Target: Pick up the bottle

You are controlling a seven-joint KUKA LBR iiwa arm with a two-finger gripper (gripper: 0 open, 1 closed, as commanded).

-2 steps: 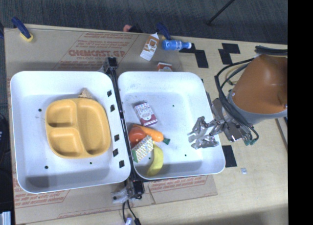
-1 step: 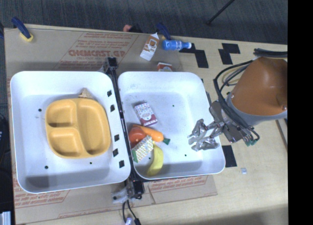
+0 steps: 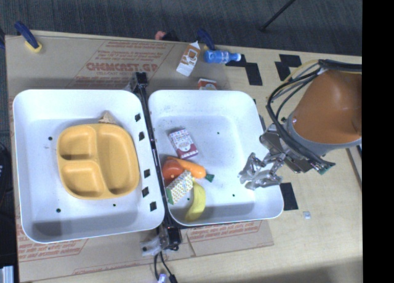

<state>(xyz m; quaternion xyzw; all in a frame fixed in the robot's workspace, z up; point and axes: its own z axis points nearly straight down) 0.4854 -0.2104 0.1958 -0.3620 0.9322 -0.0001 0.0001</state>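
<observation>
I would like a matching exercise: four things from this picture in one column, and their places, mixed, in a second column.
Things:
1. bottle
2. yellow tray
3. banana
4. gripper

Places:
A. in the left bin
B. on the bench behind the bins
C. near the front wall of the right bin
D. over the right edge of the right bin

Pairs: 1-B, 2-A, 3-C, 4-D

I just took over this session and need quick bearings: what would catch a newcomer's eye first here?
First the yellow divided tray in the left bin, then the arm's orange band at right, with the gripper low over the right bin's right side. A carrot, banana and small red carton cluster by that bin's left wall, while the blue bottle lies outside, on the bench behind the bins.
</observation>
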